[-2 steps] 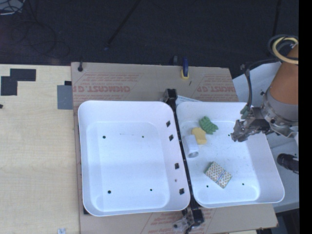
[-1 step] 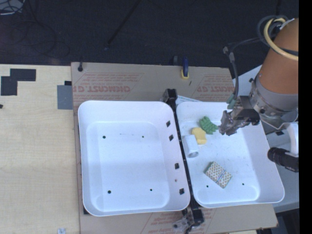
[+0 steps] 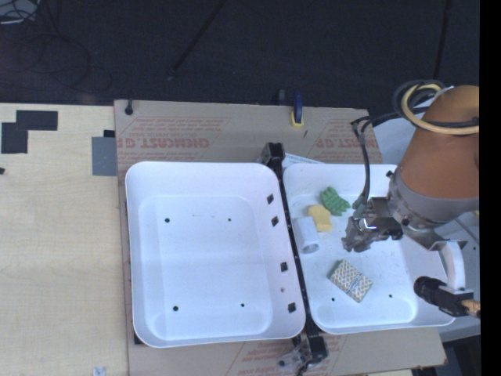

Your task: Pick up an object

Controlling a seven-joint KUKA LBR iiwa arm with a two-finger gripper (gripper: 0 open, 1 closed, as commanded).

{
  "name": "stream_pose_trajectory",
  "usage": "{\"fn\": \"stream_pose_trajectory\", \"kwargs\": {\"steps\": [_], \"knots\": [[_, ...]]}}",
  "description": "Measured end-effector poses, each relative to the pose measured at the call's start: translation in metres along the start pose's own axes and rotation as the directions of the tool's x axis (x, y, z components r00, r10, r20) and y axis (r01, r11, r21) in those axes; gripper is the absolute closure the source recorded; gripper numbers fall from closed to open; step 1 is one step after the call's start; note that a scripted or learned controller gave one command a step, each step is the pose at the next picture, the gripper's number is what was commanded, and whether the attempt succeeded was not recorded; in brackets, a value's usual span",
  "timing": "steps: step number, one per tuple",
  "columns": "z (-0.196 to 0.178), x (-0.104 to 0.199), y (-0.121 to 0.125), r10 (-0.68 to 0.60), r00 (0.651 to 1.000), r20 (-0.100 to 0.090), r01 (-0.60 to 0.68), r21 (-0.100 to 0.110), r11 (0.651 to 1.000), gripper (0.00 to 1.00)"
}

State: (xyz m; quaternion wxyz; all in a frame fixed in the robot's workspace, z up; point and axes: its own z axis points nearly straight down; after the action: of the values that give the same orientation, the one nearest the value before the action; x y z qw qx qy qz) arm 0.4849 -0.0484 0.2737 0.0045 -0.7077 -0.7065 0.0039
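A patterned packet (image 3: 351, 280) lies nearest in the right bin (image 3: 391, 308). Beyond it the tool (image 3: 358, 233) hangs low over the bin floor, its finger spread impossible to tell, on the grey, orange-banded arm (image 3: 442, 155) reaching from the right. A white cylinder (image 3: 306, 234), yellow block (image 3: 320, 217) and green piece (image 3: 334, 200) lie farther back. Cardboard (image 3: 196, 135) lettering appears mirrored, unreadable.

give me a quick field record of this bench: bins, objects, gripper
bins: left bin and right bin, side by side
objects in right bin: green piece, yellow block, white cylinder, patterned packet
gripper: low over right bin, right of yellow block, above the packet in the view
held: nothing seen between fingers
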Motion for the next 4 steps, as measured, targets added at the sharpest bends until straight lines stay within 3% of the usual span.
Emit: {"fn": "stream_pose_trajectory", "kwargs": {"steps": [1,2,3,4], "knots": [[-0.082,0.058,0.032,-0.009,1.0,0.0,0.009,-0.018,1.0,1.0],[-0.038,-0.02,-0.001,0.007,1.0,0.002,-0.007,-0.004,1.0,1.0],[-0.077,0.046,0.045,-0.008,1.0,0.0,0.008,-0.014,1.0,1.0],[-0.044,-0.043,-0.012,0.008,1.0,0.001,-0.008,-0.004,1.0,1.0]]}}
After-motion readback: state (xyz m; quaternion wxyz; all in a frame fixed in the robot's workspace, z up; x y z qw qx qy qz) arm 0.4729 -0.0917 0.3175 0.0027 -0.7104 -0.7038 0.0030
